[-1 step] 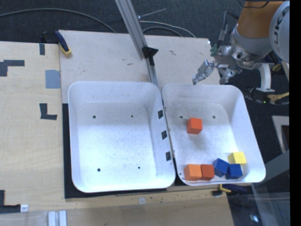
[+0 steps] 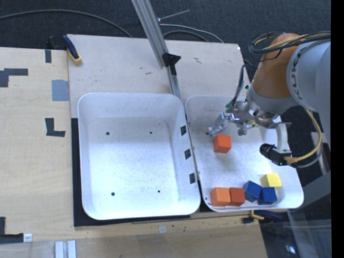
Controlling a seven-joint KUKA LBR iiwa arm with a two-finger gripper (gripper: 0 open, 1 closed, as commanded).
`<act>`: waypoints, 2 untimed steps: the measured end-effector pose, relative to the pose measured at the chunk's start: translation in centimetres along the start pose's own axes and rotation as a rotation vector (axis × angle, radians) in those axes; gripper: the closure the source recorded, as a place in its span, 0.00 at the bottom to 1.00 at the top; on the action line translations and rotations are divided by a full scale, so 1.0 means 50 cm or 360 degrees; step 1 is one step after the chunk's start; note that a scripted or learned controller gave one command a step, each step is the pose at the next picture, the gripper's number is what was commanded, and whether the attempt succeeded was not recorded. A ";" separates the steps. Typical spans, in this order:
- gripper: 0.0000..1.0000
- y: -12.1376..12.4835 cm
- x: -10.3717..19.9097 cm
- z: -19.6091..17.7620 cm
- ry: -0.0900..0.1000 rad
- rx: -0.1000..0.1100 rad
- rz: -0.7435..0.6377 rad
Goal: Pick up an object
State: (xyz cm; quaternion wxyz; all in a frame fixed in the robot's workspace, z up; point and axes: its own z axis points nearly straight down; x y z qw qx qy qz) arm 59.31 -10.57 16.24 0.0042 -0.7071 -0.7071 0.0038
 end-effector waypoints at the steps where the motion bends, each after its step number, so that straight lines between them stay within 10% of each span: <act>1: 0.00 -0.019 0.009 0.143 -0.0007 -0.0020 -0.0002; 2: 1.00 -0.020 0.013 0.122 -0.0001 -0.0014 -0.0006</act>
